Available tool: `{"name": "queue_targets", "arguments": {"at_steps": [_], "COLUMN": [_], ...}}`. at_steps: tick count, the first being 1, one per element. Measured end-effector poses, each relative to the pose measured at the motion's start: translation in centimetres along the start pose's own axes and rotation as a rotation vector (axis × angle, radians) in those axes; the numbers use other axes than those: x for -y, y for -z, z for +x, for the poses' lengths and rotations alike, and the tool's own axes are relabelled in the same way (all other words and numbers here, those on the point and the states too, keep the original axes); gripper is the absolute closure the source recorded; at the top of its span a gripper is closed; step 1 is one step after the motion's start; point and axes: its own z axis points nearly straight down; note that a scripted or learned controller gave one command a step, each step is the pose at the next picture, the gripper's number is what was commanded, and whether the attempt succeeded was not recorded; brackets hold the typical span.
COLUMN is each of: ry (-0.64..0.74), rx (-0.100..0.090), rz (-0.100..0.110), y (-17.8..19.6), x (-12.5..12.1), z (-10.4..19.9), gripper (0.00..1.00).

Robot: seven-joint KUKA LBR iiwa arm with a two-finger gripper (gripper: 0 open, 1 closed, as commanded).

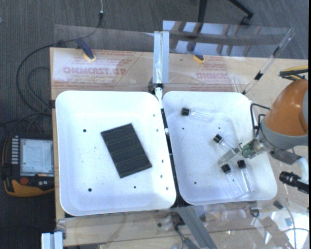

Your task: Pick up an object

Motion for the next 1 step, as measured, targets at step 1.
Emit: {"name": "queue_targets", "arguments": {"at_steps": [1], "ry": [0.089], "rx": [-0.002], "rz": [0.001], "y": [-0.26], "x": [-5.76], "z": [-2.43], "gripper": [0.00]}}
